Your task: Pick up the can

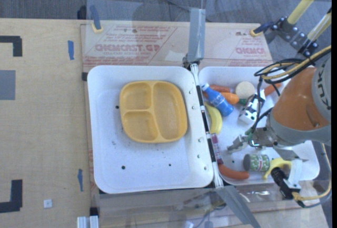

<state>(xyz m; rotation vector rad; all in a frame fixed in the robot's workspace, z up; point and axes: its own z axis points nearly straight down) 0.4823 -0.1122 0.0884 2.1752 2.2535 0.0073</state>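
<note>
Can [257,162] lies just beside claw [246,140]

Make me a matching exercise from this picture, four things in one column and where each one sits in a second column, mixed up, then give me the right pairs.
Things:
1. can
2. yellow divided plate
3. blue bottle
4. banana

Places:
A. in the middle of the left bin
B. near the front of the right bin, just below the hand
C. along the right bin's left wall, just below the blue bottle
D. near the back of the right bin, beside an orange carrot

Pairs: 1-B, 2-A, 3-D, 4-C
</note>
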